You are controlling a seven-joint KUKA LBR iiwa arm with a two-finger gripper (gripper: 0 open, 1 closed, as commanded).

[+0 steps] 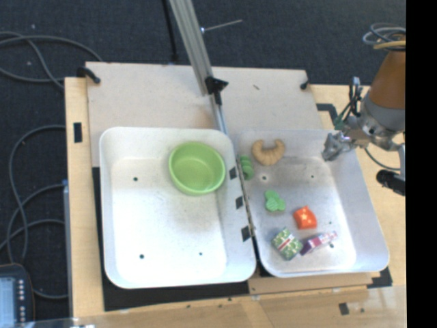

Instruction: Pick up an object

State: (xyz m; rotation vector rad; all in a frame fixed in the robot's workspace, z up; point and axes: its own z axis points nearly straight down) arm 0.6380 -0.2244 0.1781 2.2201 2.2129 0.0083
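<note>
The gripper is hanging over the upper right rim of the right bin, carrying nothing; whether it is open or closed cannot be told at this size. Candidate objects are lying in that bin: a tan croissant near the top, an orange block lower down. The croissant is sitting nearest and well apart from its neighbours, so descending squarely over its middle is looking soundest.

My wrist band is orange; beside the lime-green bowl lie a tan croissant, an orange block (reddish), white bins.
</note>
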